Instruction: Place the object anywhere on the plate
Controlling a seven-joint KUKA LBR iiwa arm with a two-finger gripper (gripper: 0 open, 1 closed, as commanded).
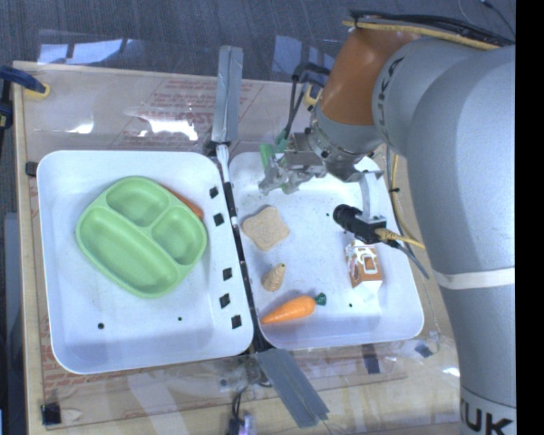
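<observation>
Dark carpet surrounds a pale bench (118, 107) that carries two shallow white bins side by side; take the divider (228, 243) between them as your landmark. To the divider's left lies the left bin (63, 333), and in it the green plate (142, 235) with three compartments, tilted in plan so its long side runs diagonally; a strip of something orange (190, 203) peeks out from behind the plate's edge nearest the divider; you cannot tell what it is.

To the divider's right, the right bin (403, 320) holds the loose things; a slice of bread (265, 228) just beside the divider; a small tan piece (274, 276) below it; a carrot (292, 309) lower again, near the bin's front edge; a small carton (364, 265) well to the right.

Your gripper (281, 172) hangs at the upper part of the right bin, above the bread and near the divider; whether it is open or closed cannot be told at this angle, and nothing shows held in it.

By your reading, you are picking; the bread looks the nearest candidate, though the task names no object. Come down squarely over its middle, since a flat slice gives little edge to catch; lift clear of the divider before crossing; then release low over any compartment of the plate so the thing does not bounce onto the bin floor.
</observation>
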